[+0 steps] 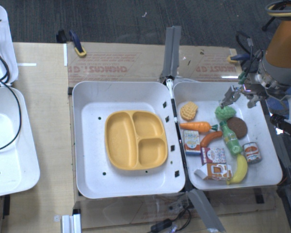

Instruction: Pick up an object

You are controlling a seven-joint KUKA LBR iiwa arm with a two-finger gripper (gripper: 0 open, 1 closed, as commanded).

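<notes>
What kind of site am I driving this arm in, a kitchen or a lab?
Likely a robotics lab, not a kitchen: two white bins on a cardboard-covered bench, toy food such as a banana, and a yellow tray.

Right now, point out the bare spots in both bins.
Left white bin: bare floor rings the yellow three-compartment plastic tray, widest along its left. Right white bin: crowded centre from the round waffle cookie to the yellow banana; bare strip along its top wall.

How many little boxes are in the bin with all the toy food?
3. One small carton lies under the carrot, one sits right of it mid-bin, and one lies at the front by the banana. More might hide underneath.
</notes>
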